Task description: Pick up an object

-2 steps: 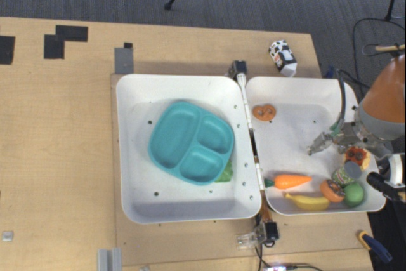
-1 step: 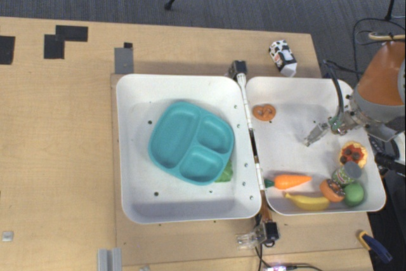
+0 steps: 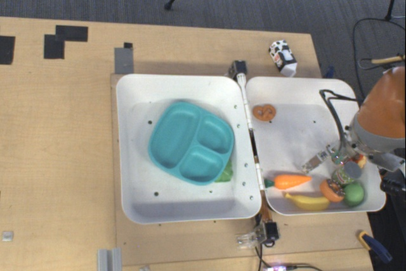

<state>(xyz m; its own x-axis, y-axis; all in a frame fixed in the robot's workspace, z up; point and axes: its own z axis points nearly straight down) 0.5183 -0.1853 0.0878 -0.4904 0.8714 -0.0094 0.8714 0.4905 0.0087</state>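
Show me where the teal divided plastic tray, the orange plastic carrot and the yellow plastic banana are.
teal divided plastic tray (image 3: 190,141): camera view, centre ridge between compartments.
orange plastic carrot (image 3: 293,181): camera view, middle of its body.
yellow plastic banana (image 3: 309,202): camera view, middle of its curve.

Toys scattered across two white bins

Right bin: a carrot (image 3: 292,181) lies flat near the front-left, a yellow banana (image 3: 309,202) just beside it along the front wall, a green apple (image 3: 354,194) and some small orange piece (image 3: 330,190), perhaps, at the front-right, and a brown pretzel (image 3: 264,112) alone at the back; left bin: a teal divided tray (image 3: 191,142), tilted
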